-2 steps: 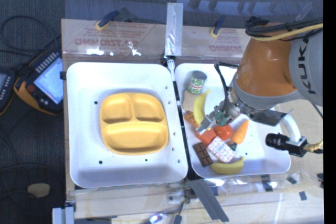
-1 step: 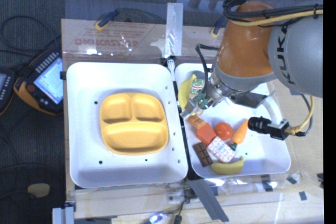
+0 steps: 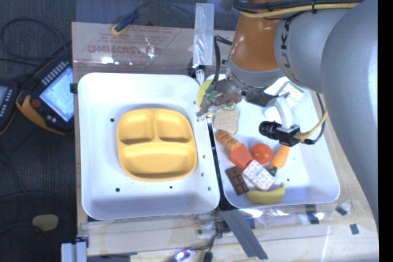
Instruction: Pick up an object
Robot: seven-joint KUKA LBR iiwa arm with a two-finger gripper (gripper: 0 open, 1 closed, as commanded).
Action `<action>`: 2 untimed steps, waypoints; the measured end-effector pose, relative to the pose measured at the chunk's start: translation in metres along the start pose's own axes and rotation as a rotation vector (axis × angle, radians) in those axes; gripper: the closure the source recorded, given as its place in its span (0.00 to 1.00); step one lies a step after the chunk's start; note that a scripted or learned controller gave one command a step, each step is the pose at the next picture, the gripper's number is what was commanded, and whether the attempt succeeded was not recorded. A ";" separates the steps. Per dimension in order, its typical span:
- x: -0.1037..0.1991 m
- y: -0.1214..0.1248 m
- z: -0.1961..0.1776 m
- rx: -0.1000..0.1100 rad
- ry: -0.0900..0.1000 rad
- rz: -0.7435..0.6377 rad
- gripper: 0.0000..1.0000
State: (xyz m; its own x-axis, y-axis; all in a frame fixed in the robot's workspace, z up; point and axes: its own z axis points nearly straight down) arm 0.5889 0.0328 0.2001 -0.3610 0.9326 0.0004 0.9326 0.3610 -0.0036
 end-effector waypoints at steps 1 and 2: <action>-0.007 -0.038 -0.066 -0.002 -0.002 -0.011 1.00; -0.050 -0.083 0.017 -0.002 -0.001 -0.191 1.00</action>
